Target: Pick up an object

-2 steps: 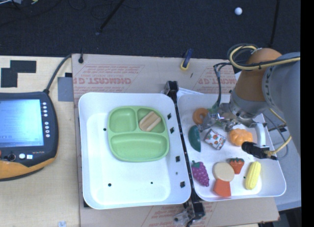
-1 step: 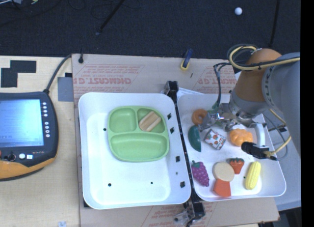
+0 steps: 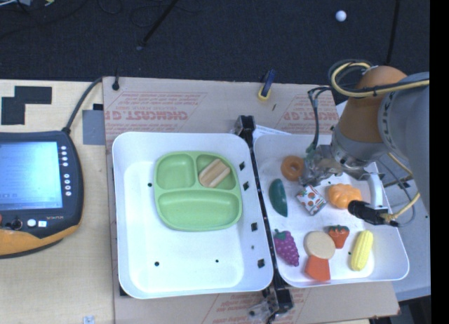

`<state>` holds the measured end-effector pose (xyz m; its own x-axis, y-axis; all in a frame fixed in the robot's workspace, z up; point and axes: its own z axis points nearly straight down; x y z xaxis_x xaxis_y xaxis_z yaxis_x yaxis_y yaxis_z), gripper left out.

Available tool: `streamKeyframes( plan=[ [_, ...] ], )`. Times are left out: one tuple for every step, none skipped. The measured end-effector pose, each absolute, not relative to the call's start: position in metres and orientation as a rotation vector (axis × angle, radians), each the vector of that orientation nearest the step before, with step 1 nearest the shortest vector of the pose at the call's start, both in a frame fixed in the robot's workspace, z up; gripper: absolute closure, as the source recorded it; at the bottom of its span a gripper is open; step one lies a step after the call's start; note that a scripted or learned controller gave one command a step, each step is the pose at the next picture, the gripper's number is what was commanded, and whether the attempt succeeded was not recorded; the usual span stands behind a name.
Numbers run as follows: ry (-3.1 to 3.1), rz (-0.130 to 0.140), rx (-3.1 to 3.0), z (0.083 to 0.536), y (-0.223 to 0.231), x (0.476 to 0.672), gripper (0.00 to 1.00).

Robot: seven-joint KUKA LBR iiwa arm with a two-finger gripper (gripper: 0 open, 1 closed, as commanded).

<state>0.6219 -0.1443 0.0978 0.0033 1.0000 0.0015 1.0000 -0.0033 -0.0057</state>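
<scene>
Right bin [image 3: 400, 263] holds eight toy foods, one tray [image 3: 198, 207] in the left; can't tell the jaws' state

Two white bins are sitting side by side: left bin [image 3: 133, 259], right bin [image 3: 393, 268]. Left one is holding one green divided plate [image 3: 198, 207] and one wooden block [image 3: 214, 172]. Right one is holding nine toy items: one each of doughnut [image 3: 292, 168], green pepper [image 3: 278, 197], grapes [image 3: 286, 247], carton [image 3: 310, 200], orange [image 3: 342, 195], strawberry [image 3: 338, 235], corn cob [image 3: 362, 250], tan disc [image 3: 320, 245], orange block [image 3: 318, 269].

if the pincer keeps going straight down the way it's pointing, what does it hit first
Most likely the small red-and-white patterned carton, which lies just under the pincer in the right bin. The doughnut sits close beside it, and depth is hard to judge from this slant.
</scene>
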Motion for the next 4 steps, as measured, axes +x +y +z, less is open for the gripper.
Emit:
streamKeyframes(
  plan=[
    [-2.223, -0.003, -2.224, 0.162, -0.145, 0.623, 1.0],
    [-2.22, -0.002, -2.226, 0.205, -0.151, 0.623, 1.0],
    [-2.219, -0.001, -2.225, 0.229, -0.153, 0.623, 1.0],
    [-2.222, 0.001, -2.216, 0.237, -0.11, 0.607, 1.0]
  ],
)
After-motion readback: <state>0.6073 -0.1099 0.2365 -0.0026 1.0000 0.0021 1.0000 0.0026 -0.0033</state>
